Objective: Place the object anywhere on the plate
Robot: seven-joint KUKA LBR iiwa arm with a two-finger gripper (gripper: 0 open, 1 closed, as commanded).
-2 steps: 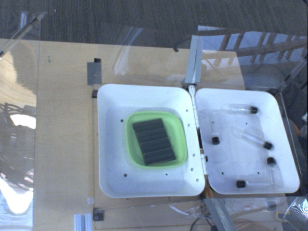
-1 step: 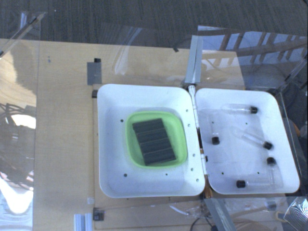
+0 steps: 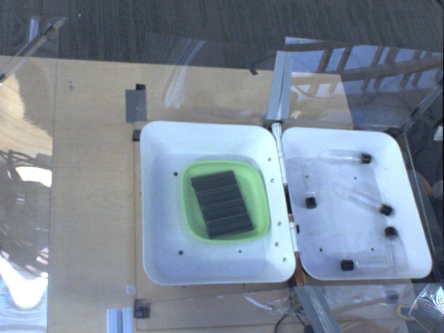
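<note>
From above I see a dark ridged block (image 3: 221, 204) lying on the green plate (image 3: 260, 207) in the left bin (image 3: 156, 207); my hand's state I cannot tell.

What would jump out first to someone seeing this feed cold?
The green plate in the middle of the left bin, with a dark ribbed block lying on it. Next, the right bin, where several clear tubes with black caps lie scattered.
</note>
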